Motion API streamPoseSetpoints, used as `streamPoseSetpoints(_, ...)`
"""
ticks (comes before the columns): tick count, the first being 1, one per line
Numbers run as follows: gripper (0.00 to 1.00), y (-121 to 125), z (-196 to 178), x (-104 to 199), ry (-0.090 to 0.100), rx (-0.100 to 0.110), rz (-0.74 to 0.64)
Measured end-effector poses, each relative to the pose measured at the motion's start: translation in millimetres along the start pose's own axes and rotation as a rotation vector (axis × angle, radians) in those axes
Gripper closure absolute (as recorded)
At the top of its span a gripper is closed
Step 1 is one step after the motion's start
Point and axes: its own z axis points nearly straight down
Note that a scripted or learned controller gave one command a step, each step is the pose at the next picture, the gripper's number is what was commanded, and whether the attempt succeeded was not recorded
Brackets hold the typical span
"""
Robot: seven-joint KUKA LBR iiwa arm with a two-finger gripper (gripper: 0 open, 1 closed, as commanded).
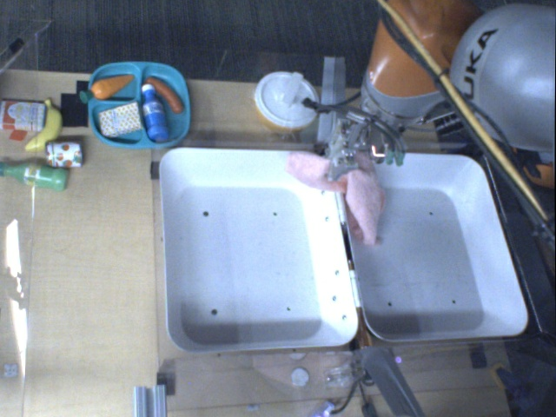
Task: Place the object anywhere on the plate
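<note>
Pink cloth hangs from the gripper, its upper edge bunched between the two fingers, which are drawn narrow upon the fabric. The cloth falls in two parts: a short fold spreads toward the view's left over the back rim of the left bin, and a longer, looser tail droops downward across the seam where the two bins meet, its lower end lying over the near-left part of the right bin. Whether the tail touches the bin floor cannot be told.

The gripper sits at the back of the bench, above the junction of the two bins and just beside their rear rims. Above it rise the grey wrist and the orange band of the arm, entering from the right; a yellow cable crosses the band diagonally.

A white, yellow-rimmed plate stands on the wooden bench behind the left bin, just left of the gripper and apart from the cloth.

Far left on the bench lies a blue divided tray holding toy food, with a banana, a small can and a green bottle beside it
</note>
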Motion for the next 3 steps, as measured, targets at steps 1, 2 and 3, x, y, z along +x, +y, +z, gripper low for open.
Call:
streamPoseSetpoints(1, 1.00, 49, -13, 7, 0.001, 0.000, 0.000)
streamPoseSetpoints(2, 1.00, 101, -12, 11, 0.000, -0.001, -0.002)
streamPoseSetpoints(3, 0.00, 101, -12, 11, 0.000, -0.001, -0.001)
